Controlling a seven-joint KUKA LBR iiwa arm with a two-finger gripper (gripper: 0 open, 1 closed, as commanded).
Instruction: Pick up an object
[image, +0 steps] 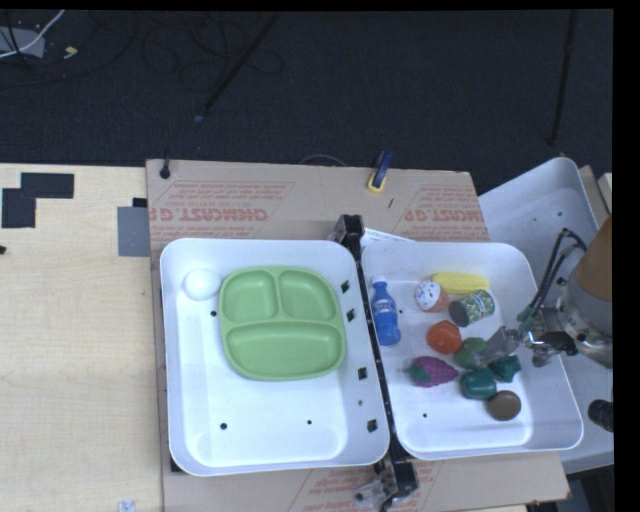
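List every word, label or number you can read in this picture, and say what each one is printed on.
Red print on the cardboard sheet under the bins: it repeats but looks mirrored or upside down and is too blurred to read.
Blue bottle: label too small to read.
Green can: any print too small to read.
Nothing else carries readable text.

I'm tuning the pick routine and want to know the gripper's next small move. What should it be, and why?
Probably a short descent onto the dark green toy. The gripper hangs over the right bin, at the right edge of the toy cluster, with nothing visibly between its fingers. The green toy lies just below it in the view, crowded by the brown piece.
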